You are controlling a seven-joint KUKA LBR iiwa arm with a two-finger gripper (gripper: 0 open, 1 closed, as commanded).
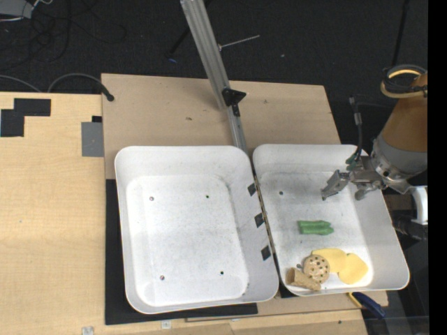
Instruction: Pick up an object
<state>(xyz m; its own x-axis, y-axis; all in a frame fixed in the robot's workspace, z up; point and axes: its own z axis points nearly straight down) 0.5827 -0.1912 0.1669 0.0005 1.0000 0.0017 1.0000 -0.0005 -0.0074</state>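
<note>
The right bin holds a small green oblong object near its middle. Toward its front corner lie two pale yellow round pieces, a brown dotted cookie-like disc and a tan scrap. My gripper hangs over the right bin's far right part, up and to the right of the green object and apart from it. Its two grey fingers are spread, with nothing between them.
The left bin sits beside the right one, joined by black clips. A slanted aluminium rail rises behind the bins. The arm's grey and orange body stands at the right edge. Bare wooden bench lies to the left.
</note>
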